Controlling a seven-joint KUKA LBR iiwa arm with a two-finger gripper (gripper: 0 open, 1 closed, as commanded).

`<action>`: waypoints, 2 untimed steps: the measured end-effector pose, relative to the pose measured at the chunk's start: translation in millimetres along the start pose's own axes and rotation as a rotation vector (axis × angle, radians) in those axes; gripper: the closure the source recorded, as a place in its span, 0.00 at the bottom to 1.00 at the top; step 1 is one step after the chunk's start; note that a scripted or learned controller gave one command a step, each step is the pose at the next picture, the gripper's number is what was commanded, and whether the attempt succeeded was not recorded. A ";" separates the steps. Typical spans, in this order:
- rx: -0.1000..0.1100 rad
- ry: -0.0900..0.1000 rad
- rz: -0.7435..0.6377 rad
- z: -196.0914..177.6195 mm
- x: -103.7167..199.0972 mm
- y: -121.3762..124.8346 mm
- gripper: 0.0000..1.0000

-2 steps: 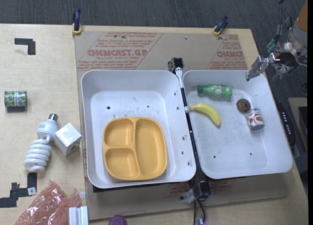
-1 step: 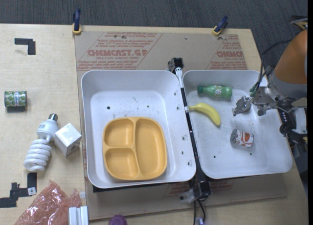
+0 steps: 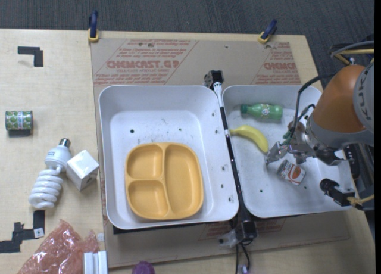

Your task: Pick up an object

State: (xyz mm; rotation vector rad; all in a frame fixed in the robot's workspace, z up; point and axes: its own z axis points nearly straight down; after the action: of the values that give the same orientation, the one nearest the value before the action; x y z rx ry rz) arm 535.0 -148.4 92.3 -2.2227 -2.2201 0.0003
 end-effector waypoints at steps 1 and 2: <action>-0.003 -0.001 0.002 -10.1 -1.0 1.1 1.00; -0.003 -0.001 0.002 -10.1 -1.0 1.1 0.00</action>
State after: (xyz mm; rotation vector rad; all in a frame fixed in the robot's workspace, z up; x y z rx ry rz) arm 536.0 -149.4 102.4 -2.2265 -2.2197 -0.0016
